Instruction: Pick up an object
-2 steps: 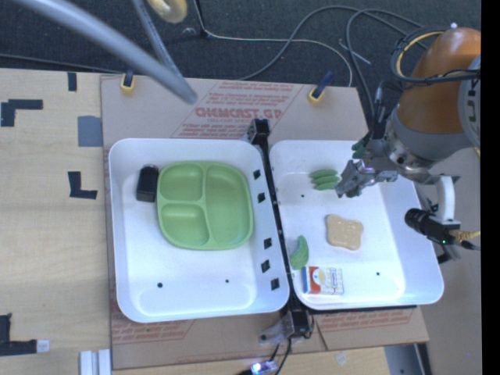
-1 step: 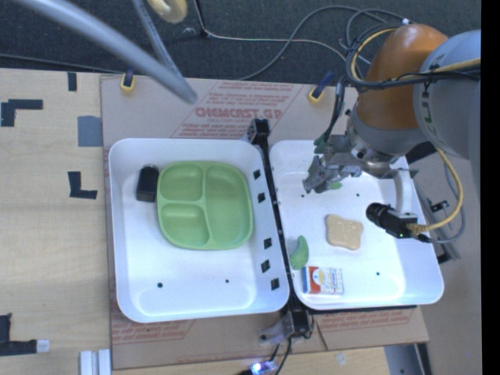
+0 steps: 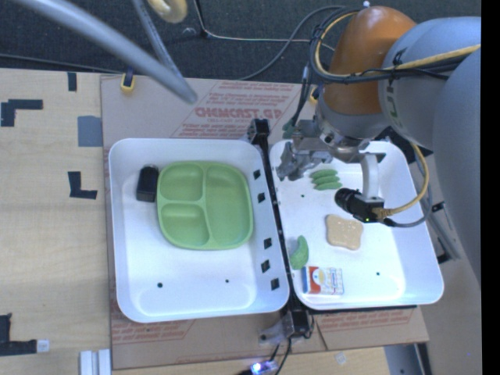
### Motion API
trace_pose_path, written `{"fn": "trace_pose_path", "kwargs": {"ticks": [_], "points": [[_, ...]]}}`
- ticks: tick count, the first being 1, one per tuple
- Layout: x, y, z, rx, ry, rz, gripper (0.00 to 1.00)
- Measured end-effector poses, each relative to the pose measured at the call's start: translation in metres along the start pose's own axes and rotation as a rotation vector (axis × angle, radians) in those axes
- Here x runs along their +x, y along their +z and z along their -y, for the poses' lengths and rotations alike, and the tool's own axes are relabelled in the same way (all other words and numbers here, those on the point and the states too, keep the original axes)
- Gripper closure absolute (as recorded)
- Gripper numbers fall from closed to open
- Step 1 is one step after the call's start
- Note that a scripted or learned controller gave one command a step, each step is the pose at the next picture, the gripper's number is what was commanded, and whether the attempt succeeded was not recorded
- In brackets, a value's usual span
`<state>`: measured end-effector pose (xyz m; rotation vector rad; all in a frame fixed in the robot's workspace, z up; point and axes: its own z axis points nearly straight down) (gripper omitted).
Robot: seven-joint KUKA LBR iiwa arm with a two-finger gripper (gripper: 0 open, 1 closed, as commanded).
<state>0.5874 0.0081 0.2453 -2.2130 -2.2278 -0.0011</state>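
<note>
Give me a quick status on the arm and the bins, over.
Gripper low over right bin, near its left wall, nothing seen held. Green pod beside it; tan piece, small carton farther off. Green tray in left bin.

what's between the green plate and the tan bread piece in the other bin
In the camera view, the black divider where the two bins meet lies between the green plate and the tan bread piece, then bare white floor of the right bin.

Lighting was bright and pretty even, coming from overhead. The white bins [image 3: 125, 209] were close to blown out, with only soft, faint shadows along their walls. The grey bar [image 3: 94, 30] across the top left was badly out of focus. The whole frame was a bit soft and low-res.
</note>
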Motion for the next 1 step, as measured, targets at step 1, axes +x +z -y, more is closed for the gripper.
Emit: {"fn": "trace_pose_path", "kwargs": {"ticks": [1], "points": [[0.0520,0.0148,-0.0258,0.000,0.000,0.002,1.00]]}}
